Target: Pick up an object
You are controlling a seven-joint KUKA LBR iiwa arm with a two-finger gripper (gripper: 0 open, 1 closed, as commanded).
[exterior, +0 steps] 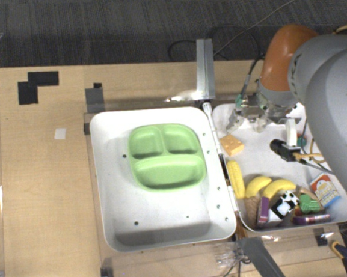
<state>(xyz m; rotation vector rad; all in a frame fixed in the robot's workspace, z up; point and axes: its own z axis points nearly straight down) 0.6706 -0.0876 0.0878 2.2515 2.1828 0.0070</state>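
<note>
Yellow-orange and wedge-like, the cheese block (232, 145) is lying in the right bin (343, 213), close to that bin's left wall and in its far half. We are judging this to be the nearest candidate for the pick, since it is sitting alone on bare white floor. The gripper (251, 117) is hanging just up and to the right of it in the camera view, near the bin's far edge, and nothing is showing between its fingers. Whether the gripper is wide or narrow we cannot tell; the wrist and cables are crowding it. So the coming move, as we are reading it, is calling for a short shift toward the left wall and toward the near side, then a descent. The block's long axis is hard to read. The corn (235, 179) and bananas (268, 187) are lying farther toward the near end, packed among other toys. The left bin (109, 231) is holding a green tray (165, 156).
</note>
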